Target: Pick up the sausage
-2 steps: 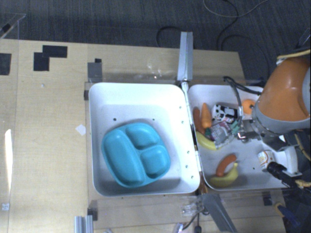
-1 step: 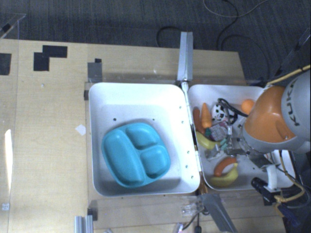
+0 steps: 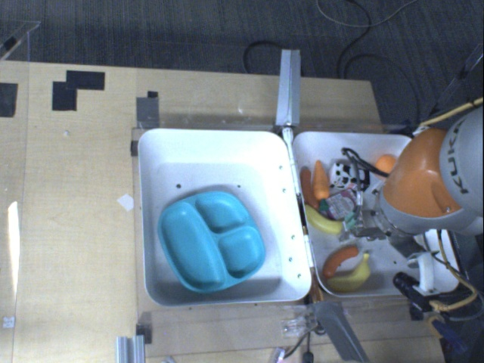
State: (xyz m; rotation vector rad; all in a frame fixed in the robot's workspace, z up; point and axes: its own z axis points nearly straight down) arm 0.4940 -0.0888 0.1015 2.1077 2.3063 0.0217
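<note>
Claw low in crowded right bin, sausage just beside

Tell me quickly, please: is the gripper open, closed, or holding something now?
Gripper: it cannot be told; it sits low in the right bin, beside the sausage and two bananas.

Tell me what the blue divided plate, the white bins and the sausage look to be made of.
Blue divided plate: likely moulded plastic, smooth with a soft sheen and rounded compartment edges.
White bins: probably plastic or coated metal; matte, uniform white, with rounded corners.
Sausage: apparently a plastic toy; evenly reddish-brown with a faint gloss, though too small to be sure.
</note>
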